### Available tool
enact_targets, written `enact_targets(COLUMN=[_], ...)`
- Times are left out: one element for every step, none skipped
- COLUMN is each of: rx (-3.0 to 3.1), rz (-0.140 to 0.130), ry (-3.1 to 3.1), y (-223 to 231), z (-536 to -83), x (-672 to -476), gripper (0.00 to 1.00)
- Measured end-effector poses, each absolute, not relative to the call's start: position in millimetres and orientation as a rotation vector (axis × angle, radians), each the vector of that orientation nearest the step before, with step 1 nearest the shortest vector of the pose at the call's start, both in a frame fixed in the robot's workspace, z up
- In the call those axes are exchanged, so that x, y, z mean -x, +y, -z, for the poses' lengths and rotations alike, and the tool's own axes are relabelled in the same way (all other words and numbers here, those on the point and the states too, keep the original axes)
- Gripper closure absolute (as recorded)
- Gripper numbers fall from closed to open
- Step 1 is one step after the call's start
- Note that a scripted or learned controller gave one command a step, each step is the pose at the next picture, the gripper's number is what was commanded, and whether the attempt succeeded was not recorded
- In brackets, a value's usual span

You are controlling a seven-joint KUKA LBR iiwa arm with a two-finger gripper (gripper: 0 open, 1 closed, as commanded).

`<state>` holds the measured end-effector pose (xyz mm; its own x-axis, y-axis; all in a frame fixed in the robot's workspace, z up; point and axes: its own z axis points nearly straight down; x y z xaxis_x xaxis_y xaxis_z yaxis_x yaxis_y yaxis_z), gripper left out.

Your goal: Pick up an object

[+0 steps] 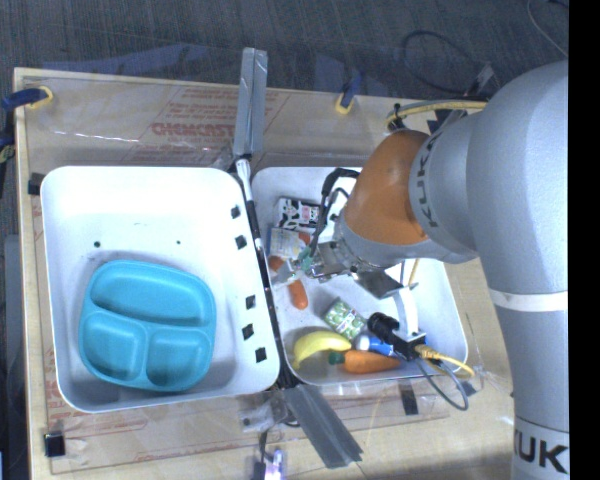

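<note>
bench [130, 108], pale board, bearing two shallow white bins side by side. left bin [130, 193]: one blue divided tray [145, 323] with three compartments, lying flat toward the near left corner. right bin [445, 308]: several small loose items, all candidates for picking. item one, a black and white printed carton [296, 213], lay near the far left corner. item two, a small orange piece [298, 294], lay close to the wall shared with the left bin. item three, a green and white packet [342, 318], lay just right of the orange piece and slightly nearer. item four, a yellow fruit-shaped piece [320, 346], rested against the near wall. item five, an orange carrot shape [372, 362], lay just beside the yellow piece on its right, also at the near wall. arm [500, 188], grey, reached in from the right over the right bin, its orange band [385, 193] above the bin's middle. hand [315, 260] sat low between the carton and the small orange piece (largely covered by the wrist); whether it was released or clenched could not be told, and nothing was seen grasped in it.
</note>
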<state>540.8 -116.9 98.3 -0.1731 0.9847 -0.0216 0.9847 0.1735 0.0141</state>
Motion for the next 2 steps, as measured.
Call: enact_targets(rx=[-1.997,-2.089], rz=[0.001,0.000], ry=[2.411,2.347], y=[-110.3,-72.5], z=[-105.9,-192.7], x=[-540.5,-603.1], gripper=[1.00,1.00])
